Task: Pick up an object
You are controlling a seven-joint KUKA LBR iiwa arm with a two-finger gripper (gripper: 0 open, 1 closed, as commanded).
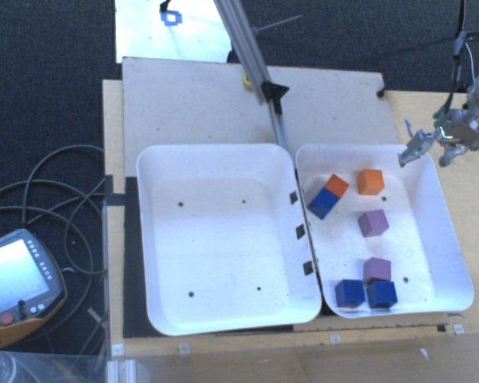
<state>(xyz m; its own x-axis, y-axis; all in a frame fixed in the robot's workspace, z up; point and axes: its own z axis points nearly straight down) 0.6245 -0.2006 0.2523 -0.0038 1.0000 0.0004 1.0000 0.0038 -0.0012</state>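
The right bin (pixel 447 238) holds several small cubes. An orange cube (pixel 370 182) lies near the far wall. A red-orange cube (pixel 336 187) touches a blue cube (pixel 323 203) by the bin's left wall. One purple cube (pixel 373 223) rests mid-bin. Another purple cube (pixel 377 270) sits behind two blue cubes (pixel 350 293) (pixel 382 294) at the near wall. My gripper (pixel 431 151) hangs above the bin's far right corner, open, with nothing between its fingers. It is to the right of the orange cube and higher.
The left bin (pixel 156 214) stands beside the right one, and black clips (pixel 300 231) run along the shared wall. A slanted metal pole (pixel 243 38) crosses the bench behind the bins. A teach pendant (pixel 16 282) and cables lie on the floor at left.
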